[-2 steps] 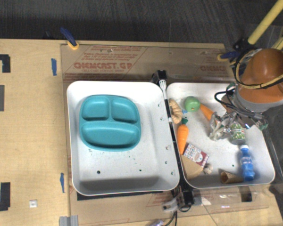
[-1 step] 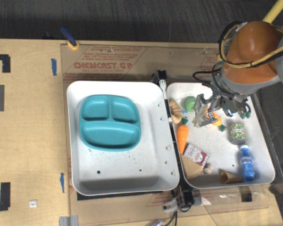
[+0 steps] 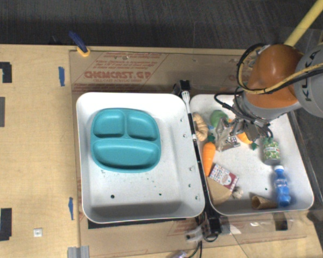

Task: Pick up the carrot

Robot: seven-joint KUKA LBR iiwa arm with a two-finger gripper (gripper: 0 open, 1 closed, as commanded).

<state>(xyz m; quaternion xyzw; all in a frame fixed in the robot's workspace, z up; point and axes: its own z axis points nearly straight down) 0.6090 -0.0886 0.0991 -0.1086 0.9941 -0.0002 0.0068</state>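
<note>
Approach step, no grasp yet: the gripper (image 3: 230, 135) is hovering low in the right bin (image 3: 299, 160), centre-right of frame, just up-right of the carrot (image 3: 209, 156). Finger state: can't tell, clutter and cables are blocking. The carrot is lying near the bin's left wall, orange, tapered, pointing roughly down-frame, with a small red-and-white packet (image 3: 224, 176) just below it. Next move likely needs a short shift down-left, jaws straddling the carrot's width, then descending.
</note>
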